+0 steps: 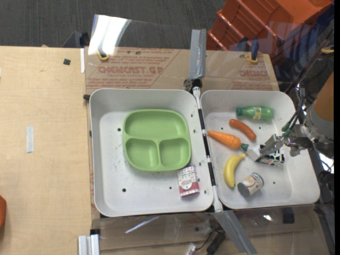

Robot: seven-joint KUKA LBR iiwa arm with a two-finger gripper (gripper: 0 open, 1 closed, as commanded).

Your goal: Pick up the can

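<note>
The desk (42,142) is pale wood and carries two shallow white bins side by side. The left bin (103,158) holds a green divided plate (157,139) with three compartments, lying flat in the middle and toward the far side. Just beside the plate's near right corner, a small red and white carton (188,181) lies against the bin's near right part.

The right bin (297,187) holds more. On its far side a green bottle (255,112) lies on its side. Nearer than that, a red-orange sausage-shaped piece (243,129) lies at a slant, and to its left an orange carrot (225,139) points its tip toward the divider between the bins. A yellow banana (231,169) lies nearer still, just left of the can (250,184), which rests tilted on its side near the near wall of the right bin, apart from the tool.

The tool (272,152) reaches in from the right and sits low over the middle right of this bin, above a small dark patterned object (275,159). Whether its fingers are spread or pressed together cannot be told; nothing can be seen between them.
</note>
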